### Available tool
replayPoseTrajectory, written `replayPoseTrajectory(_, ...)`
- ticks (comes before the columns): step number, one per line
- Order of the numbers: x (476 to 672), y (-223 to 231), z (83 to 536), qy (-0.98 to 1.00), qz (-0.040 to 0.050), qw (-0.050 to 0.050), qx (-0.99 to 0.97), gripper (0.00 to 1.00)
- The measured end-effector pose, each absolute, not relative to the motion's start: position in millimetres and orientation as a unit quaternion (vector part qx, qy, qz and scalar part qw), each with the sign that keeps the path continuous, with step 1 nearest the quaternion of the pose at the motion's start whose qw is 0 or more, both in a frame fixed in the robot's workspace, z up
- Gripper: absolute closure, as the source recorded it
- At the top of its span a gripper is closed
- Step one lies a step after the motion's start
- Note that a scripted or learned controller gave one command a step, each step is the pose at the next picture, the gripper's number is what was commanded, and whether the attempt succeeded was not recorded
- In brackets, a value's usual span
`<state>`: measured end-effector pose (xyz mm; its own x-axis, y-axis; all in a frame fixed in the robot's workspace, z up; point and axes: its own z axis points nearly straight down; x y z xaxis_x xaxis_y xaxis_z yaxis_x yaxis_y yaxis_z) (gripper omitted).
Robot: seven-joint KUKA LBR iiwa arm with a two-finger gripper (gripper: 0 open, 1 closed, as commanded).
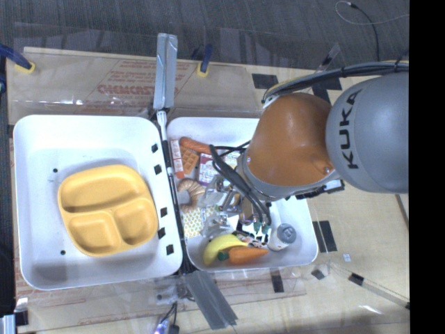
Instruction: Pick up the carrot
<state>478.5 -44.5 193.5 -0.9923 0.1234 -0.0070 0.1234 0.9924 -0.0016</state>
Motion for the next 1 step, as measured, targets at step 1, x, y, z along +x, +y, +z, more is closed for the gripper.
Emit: replayPoseTrajectory(1,481.5,22.4,367.1,0.988,-0.0002,0.003,0.151,1.0)
